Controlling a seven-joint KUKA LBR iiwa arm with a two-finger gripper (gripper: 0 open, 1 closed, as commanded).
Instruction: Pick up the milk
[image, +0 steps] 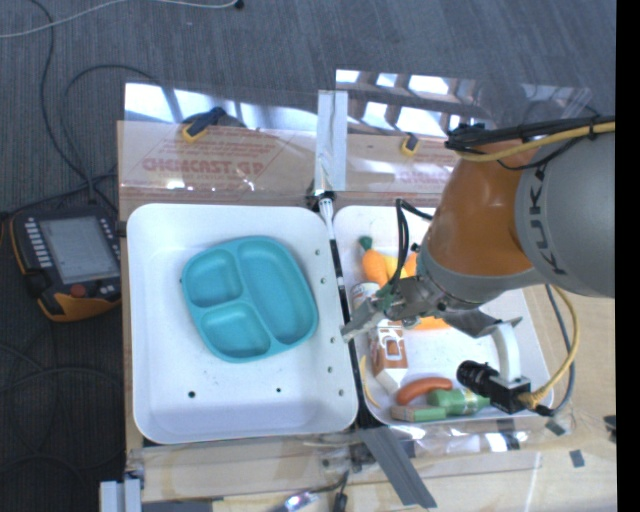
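Arm reaching in from the right, wrist angled down

The grey arm (575, 215) comes in from the right edge, its orange band (480, 220) sitting just above the wrist, cables looped around it. The hand (385, 305) points down and to the left, low over the right bin; from this angle it's hard to make out much more of it.

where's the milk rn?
Milk carton sits in the right bin, near its left wall, just below the hand and above the sausage.

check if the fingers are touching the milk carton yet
Cannot tell. In the camera view the gripper sits right above the milk carton, and the arm's wrist hides where they would meet.
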